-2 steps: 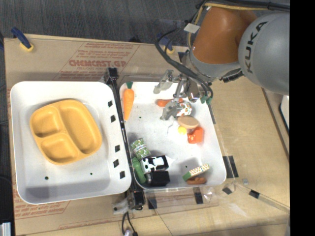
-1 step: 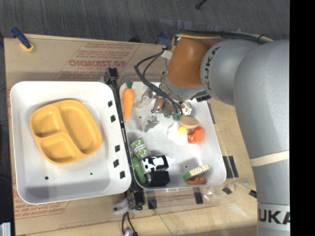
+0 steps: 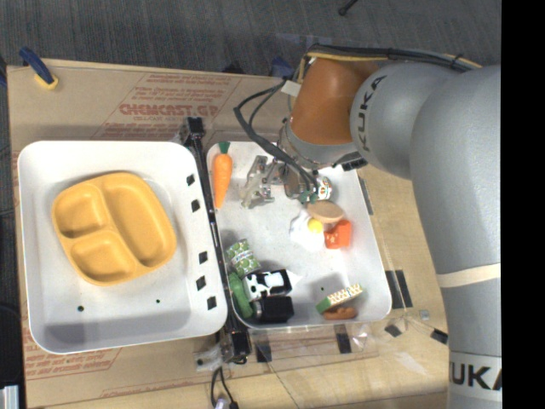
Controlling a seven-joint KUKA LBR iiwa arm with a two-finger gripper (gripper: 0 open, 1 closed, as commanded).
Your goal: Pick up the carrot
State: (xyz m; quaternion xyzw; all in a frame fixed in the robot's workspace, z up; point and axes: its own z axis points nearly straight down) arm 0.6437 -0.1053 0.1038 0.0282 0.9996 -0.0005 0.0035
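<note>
The orange carrot point(image 3: 221, 177) with a green top lies in the far left corner of the right bin point(image 3: 375, 267), lengthwise along the bin's left wall. My gripper point(image 3: 266, 184) hangs low over the bin floor just right of the carrot, a short gap away. Its metal fingers point(image 3: 254, 186) point down and stand open with nothing between them. The grey arm with its orange band comes in from the right above the bin's far edge.
A yellow divided plate point(image 3: 111, 224) fills the left bin point(image 3: 34, 313). The right bin also holds a fried-egg toy point(image 3: 311, 224), a red block point(image 3: 338, 234), a green packet point(image 3: 241, 254), a black-and-white toy point(image 3: 271, 284) and a sandwich toy point(image 3: 341, 301).
</note>
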